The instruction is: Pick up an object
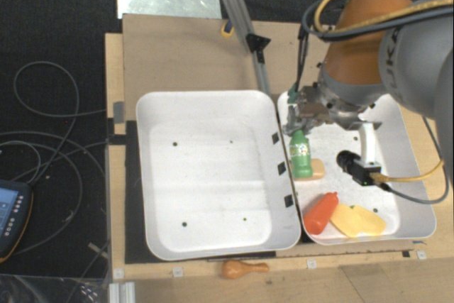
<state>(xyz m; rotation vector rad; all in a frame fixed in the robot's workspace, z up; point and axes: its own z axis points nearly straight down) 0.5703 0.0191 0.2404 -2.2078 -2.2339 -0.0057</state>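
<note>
The gripper (298, 123) hung over the left part of the right bin (415, 220), just inside the wall it shares with the left bin (213, 174). Directly under it stood a green bottle (301, 156) with a white label, its top reaching up to the fingertips; whether the fingers were clamped on that top or merely spread around it I could not tell, since the wrist covered them. Against the bottle's base, on the side away from the divider, lay a pale tan block (316, 169). Farther toward the near rim from the gripper lay a red piece (319, 213), and touching it on the arm's side a yellow piece (358, 221). The arm (369, 39), grey with its orange band, came in from the right above the bin, with a yellow cable (418, 177) looping beneath it past a small black-and-white fitting (358, 163). Beyond the bins' near rim, well apart from the gripper, an orange-brown object (245, 267) rested on the bench (177, 53).
</note>
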